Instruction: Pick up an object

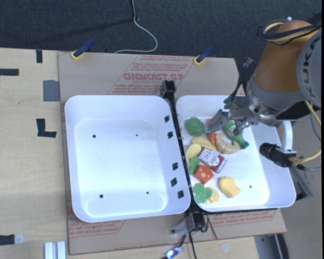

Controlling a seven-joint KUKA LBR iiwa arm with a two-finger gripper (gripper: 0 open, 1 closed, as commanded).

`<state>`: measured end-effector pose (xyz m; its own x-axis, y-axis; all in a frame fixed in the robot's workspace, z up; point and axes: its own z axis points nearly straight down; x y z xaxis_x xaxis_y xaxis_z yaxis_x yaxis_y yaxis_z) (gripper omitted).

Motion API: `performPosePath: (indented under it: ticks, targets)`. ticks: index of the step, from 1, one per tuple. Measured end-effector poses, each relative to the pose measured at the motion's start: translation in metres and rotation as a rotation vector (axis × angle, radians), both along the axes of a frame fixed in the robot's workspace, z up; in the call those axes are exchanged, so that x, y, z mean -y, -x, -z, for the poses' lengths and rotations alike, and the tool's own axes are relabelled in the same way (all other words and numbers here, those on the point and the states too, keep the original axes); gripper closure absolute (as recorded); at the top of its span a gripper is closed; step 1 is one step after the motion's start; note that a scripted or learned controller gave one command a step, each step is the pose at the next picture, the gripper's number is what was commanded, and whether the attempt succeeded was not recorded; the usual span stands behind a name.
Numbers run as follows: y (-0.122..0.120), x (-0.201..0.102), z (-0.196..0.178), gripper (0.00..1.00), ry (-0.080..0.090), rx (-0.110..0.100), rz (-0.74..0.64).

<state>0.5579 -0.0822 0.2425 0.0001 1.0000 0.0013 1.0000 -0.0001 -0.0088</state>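
The left bin (pixel 119 161) sat on the bench (pixel 21 161). The right bin (pixel 259 198) held a heap of toy food (pixel 208 163) at its left side. Over the heap's upper edge hung the pincer (pixel 227 124), fingers apart, clamped on nothing.

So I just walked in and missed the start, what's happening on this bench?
A grey and orange robot arm reaches in from the right, with its gripper low over the right bin. That bin holds a pile of small toy foods, including a green piece and a red packet. Nothing is visibly lifted yet. The left bin sits alongside.
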Motion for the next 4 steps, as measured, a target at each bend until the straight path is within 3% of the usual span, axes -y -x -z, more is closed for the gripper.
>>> performPosePath:
  ticks: [1, 2, 3, 4]
  targets:
    - [-0.019, -0.051, -0.06, 1.0, 0.0, 0.014, -0.007]
    - [-0.09, -0.061, -0.122, 1.0, 0.002, 0.017, -0.004]
    - [-0.111, -0.043, -0.213, 1.0, 0.003, 0.019, -0.001]
    - [-0.11, -0.029, -0.298, 1.0, 0.003, 0.019, -0.001]
